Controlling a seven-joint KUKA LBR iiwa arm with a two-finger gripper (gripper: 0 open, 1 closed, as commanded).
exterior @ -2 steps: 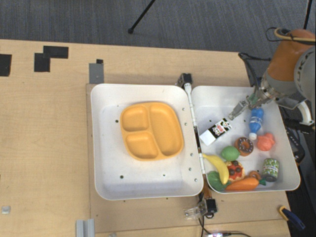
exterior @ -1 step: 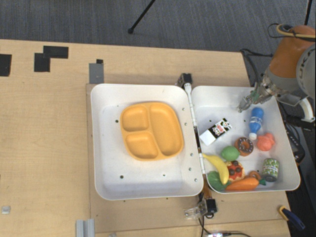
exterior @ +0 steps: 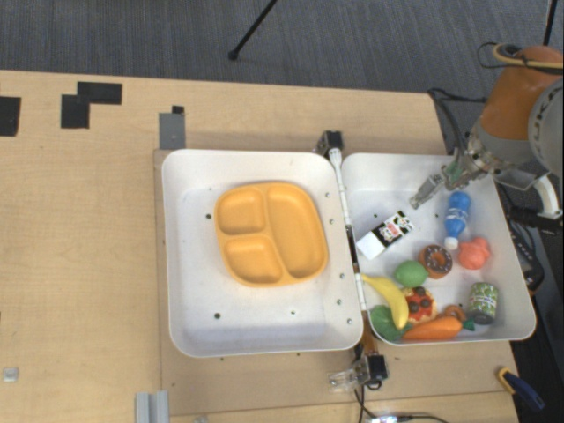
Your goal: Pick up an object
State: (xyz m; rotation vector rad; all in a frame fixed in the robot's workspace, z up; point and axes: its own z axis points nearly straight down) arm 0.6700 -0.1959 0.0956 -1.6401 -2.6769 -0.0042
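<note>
Grey arm w/ orange band reached in from right, gripper [exterior: 429, 190] over upper part of right bin [exterior: 520, 320], fingers spread w/ nothing between, just left of blue bottle [exterior: 456, 214]; left bin [exterior: 189, 263] held yellow divided plate [exterior: 269, 233].

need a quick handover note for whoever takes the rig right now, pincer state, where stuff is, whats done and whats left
Pincer: hovering over the far part of the right white bin, nothing visibly held; open or shut is unclear.
Objects, all in the right bin: blue plastic bottle, black and white small box, pink lumpy toy, brown ring donut, green round ball, yellow banana, orange carrot, green can.
Left white bin holds a yellow sectioned plate.
Done: no pick.
Left: grasp and lift one object; the bottle is nearest.
</note>
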